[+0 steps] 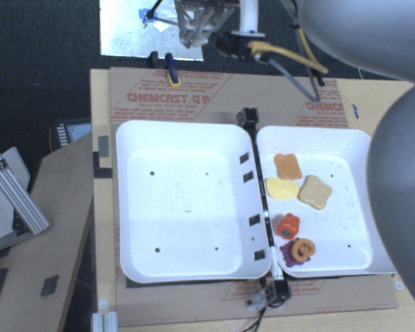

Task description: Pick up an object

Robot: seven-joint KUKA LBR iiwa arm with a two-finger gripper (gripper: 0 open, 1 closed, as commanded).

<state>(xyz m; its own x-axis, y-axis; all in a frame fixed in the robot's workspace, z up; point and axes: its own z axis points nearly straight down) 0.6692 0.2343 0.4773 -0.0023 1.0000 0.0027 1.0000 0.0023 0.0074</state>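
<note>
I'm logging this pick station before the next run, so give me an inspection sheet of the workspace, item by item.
Surface: cardboard sheet printed with red lettering, bearing the left bin and right bin side by side.
Job's things: all in the right bin, toward its left side: orange slab, yellow piece, tan bread slice, red pepper, pretzel on a purple piece.
Clutter: nothing seen in the bins.
Grippers: gripper raised beyond the bins' far edge; holding nothing visible.
Cables: yellow hose by the wrist; wires at the bins' near junction.
Surroundings: metal plate, aluminium rail, dark floor.
</note>
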